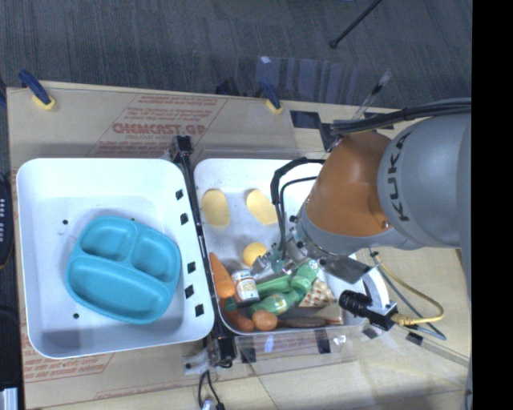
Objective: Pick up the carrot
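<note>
Carrot [220, 275]: lies by the right bin's [232, 172] left wall (untouched).
Gripper [282, 264]: over the pile; grip, cannot tell.
Next: move left, go down.

Desk [160, 112]: brown cardboard top, red print. Blue clamps [38, 90] at far edge. Floor [160, 36]: dark grey carpet. Thin black rod [357, 22] upper right.

The arm [425, 180] is big, round and grey, with dark letters on its side. Next to the letters is a wide orange band [353, 188]. Black and yellow cables [413, 308] hang below the band.
</note>
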